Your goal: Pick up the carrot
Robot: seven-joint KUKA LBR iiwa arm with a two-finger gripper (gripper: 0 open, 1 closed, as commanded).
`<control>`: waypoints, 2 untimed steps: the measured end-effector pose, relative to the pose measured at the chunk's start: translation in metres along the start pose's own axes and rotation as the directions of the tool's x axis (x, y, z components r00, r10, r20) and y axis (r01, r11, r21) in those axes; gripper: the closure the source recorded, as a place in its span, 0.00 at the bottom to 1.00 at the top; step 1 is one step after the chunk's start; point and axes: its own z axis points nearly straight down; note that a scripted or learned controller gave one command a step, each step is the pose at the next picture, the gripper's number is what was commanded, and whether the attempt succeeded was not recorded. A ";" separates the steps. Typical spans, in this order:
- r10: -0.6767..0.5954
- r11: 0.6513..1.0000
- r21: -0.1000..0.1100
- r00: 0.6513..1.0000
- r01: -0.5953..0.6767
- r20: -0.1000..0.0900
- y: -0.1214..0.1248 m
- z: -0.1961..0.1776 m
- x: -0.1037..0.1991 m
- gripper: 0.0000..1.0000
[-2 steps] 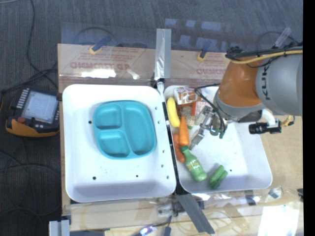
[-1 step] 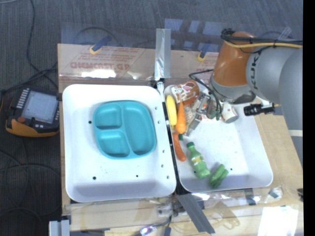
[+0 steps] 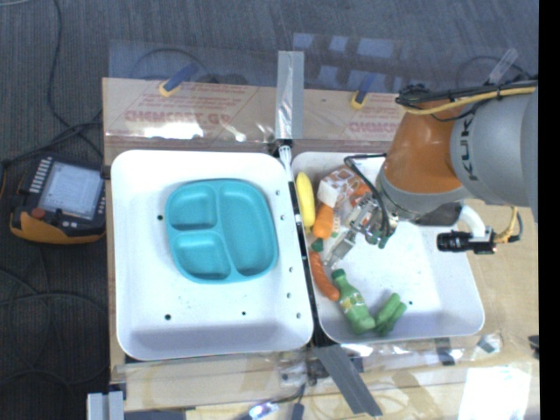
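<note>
Carrot (image 3: 322,275) lies in right bin (image 3: 455,309) against its left wall, slanted, tip near green bottle (image 3: 352,301). Gripper (image 3: 343,240) sits low just above and right of carrot, beside orange item (image 3: 323,223); its opening cannot be told. Banana (image 3: 304,199) lies above. Left bin (image 3: 140,313) holds teal tray (image 3: 220,228).

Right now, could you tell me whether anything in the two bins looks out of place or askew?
Nothing looks spilled or broken. The carrot, banana and green bottle are all crowded against the right bin's left wall, while the teal tray sits tilted in the left bin.
</note>
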 end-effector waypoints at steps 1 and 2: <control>0.130 0.992 0.001 0.992 -0.130 0.004 -0.018 -0.057 -0.043 0.00; 0.464 0.886 0.000 0.886 -0.464 0.006 0.008 0.010 -0.019 0.00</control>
